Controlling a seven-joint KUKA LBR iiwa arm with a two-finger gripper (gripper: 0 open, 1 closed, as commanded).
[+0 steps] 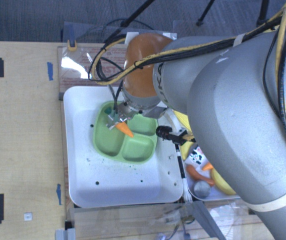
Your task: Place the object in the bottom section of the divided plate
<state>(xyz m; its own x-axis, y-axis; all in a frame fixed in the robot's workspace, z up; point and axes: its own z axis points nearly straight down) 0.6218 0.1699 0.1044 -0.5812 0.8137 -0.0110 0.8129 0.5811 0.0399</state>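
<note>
The arm point(233, 114) is a thick rounded casing in matte grey, with a glossy orange band point(143, 64) above the wrist. Yellow and black cables point(183, 51) run along its top and loop near the band. A thin pale seam point(278, 201) rings the lower casing.

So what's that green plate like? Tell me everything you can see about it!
The green plate is a rounded, divided dish that looks like smooth plastic. Raised ridges split it into sections, with one at the left and one at the bottom right in plain sight. It lies flat in the left white bin. The gripper hangs over its upper part, with a small orange carrot-like piece at its tip. The arm covers the plate's top edge.
</note>
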